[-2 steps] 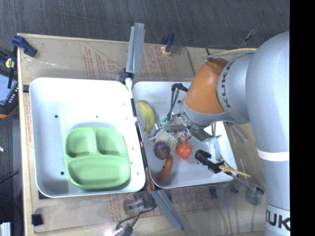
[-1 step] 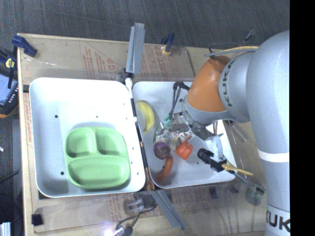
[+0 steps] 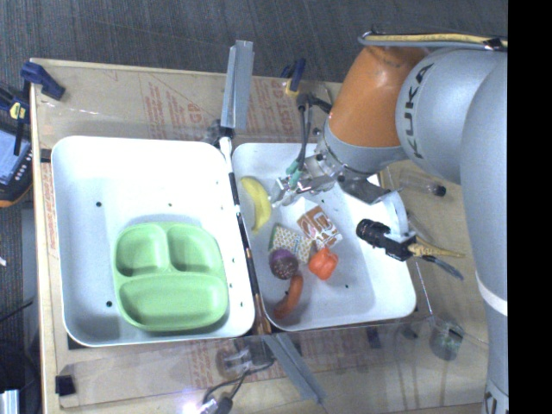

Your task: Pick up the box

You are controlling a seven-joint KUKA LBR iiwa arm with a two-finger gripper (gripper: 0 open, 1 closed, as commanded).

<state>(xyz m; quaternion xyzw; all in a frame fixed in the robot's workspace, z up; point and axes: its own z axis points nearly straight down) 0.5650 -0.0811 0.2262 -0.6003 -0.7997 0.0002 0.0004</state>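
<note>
The box [image 3: 317,226], small with a brown and white print, lies in the middle of the right bin [image 3: 388,296]. My gripper [image 3: 290,188] hangs over the upper part of that bin. It is just up and left of the box and close to the banana [image 3: 255,201]. Nothing shows between the gripper and the box, and the box rests on the bin floor.
Beside the box lie a checkered packet [image 3: 289,241], a purple round item [image 3: 283,263], an orange-red piece [image 3: 323,265] and a sausage [image 3: 291,297]. The left bin [image 3: 86,179] holds a green divided tray [image 3: 170,276]. The arm covers the right bin's far right corner.
</note>
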